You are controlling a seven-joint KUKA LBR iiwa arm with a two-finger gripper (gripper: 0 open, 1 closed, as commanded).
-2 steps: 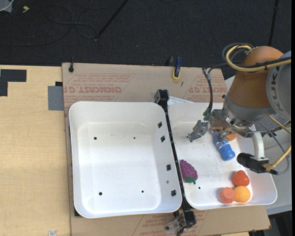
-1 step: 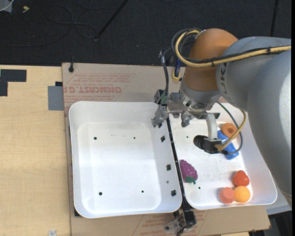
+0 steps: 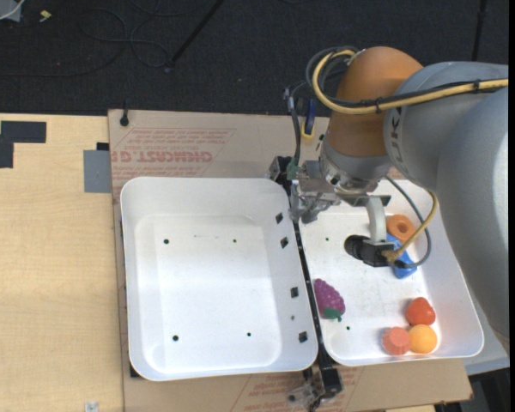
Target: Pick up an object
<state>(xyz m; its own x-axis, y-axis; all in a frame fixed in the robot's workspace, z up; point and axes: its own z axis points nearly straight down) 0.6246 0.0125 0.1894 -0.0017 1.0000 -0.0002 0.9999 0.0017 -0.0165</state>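
Near corner of right bin (image 3: 371, 305): salmon piece (image 3: 396, 341), orange ball (image 3: 423, 339), red fruit (image 3: 420, 310), clustered. Purple grapes (image 3: 329, 298) beside the dividing wall. End effector (image 3: 312, 199) over the bin's far-left corner; open or closed, cannot tell.

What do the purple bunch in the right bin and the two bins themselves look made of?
Purple bunch: likely moulded plastic or rubber toy grapes, matte and bumpy, with a green stem end. Left bin and right bin: probably thin formed plastic, smooth white with rounded corners and a slight sheen.
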